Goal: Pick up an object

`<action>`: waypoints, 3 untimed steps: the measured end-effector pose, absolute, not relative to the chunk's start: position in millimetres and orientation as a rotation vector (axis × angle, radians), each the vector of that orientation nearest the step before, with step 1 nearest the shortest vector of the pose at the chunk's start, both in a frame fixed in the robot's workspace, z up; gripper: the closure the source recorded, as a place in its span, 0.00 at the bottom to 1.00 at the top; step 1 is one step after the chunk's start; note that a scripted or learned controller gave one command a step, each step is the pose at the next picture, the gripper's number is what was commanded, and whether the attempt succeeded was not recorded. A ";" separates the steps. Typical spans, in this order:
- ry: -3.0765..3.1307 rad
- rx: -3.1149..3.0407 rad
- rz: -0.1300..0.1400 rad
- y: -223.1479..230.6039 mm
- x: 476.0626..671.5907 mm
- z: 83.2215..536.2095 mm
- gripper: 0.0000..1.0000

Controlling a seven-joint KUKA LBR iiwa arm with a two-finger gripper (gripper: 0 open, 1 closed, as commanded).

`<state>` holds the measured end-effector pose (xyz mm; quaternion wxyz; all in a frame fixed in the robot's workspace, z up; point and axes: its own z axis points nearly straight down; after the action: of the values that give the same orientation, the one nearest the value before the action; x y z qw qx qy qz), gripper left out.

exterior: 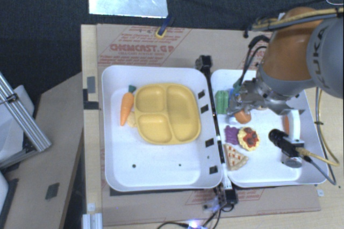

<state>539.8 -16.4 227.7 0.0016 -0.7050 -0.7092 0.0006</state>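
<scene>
My gripper [240, 108] is low over the left part of the right bin [269, 171]. Directly under its tip lies a small orange-red round thing [243, 117]; whether it is gripped cannot be seen. A green ridged item [221, 100] is just left of the gripper. Nearer the front are a purple grape bunch [230, 134], a red and yellow piece [249, 138] and a tan waffle wedge [235, 158]. A thin orange piece [286, 124] shows to the right, partly behind the arm.
The left bin [115, 169] holds a yellow divided plate [164, 113] and, by the plate's left edge, a carrot [126, 106]. A black ridge [211, 109] divides the bins. The arm covers the right bin's back right part.
</scene>
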 end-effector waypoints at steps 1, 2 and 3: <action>-2.225 -2.217 -0.001 -10.3 535.3 215.4 1.00; -2.227 -2.215 -0.001 -1.9 531.9 216.1 1.00; -2.223 -2.221 -0.002 -15.5 539.5 222.6 1.00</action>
<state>539.5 -15.5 222.6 -0.0006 -0.7068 -0.7074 -0.0008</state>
